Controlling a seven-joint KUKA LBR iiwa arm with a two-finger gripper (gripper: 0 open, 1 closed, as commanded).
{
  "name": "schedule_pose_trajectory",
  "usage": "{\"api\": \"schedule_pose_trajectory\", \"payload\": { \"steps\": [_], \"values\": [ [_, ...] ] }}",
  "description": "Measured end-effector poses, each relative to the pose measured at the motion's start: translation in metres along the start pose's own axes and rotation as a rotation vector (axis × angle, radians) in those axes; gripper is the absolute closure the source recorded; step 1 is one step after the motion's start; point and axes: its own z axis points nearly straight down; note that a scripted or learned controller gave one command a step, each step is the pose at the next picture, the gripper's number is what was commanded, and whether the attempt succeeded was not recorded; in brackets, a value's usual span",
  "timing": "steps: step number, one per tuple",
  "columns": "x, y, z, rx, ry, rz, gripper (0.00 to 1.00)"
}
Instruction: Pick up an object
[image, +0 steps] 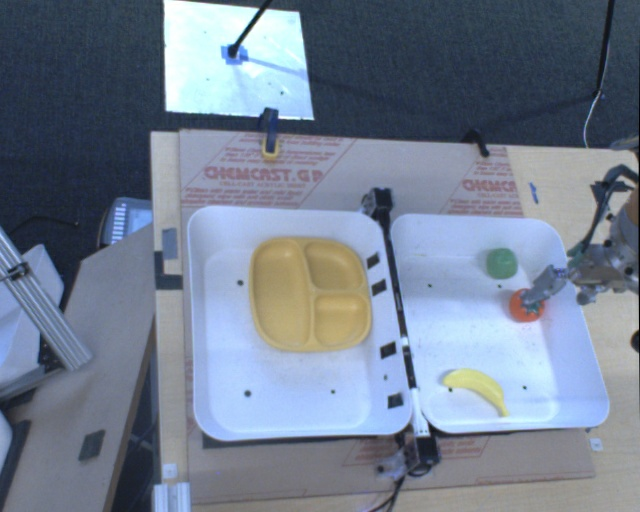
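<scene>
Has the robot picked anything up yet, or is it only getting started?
Nothing looks picked up yet. The small orange-red round object, the green ball and the yellow banana all lie in the right white bin. In hand: the gripper sits right at the orange-red object, but a hold isn't clear. Left: grasping and lifting one.

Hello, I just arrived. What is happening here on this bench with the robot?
A robot arm reaches in from the right, and its gripper is low over the right bin, right at an orange-red object. The view does not show a firm grasp on it. A green object sits just behind, and a yellow banana lies near the bin's front. The left bin holds a yellow divided plate, untouched.
</scene>
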Motion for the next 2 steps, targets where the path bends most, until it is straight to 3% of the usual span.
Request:
{"api": "schedule_pose_trajectory", "payload": {
  "steps": [1,2],
  "values": [
    [0.001,0.003,-0.006,-0.011,-0.003,-0.003,0.0],
    [0.003,0.003,0.036,-0.008,-0.002,-0.002,0.0]
  ]
}}
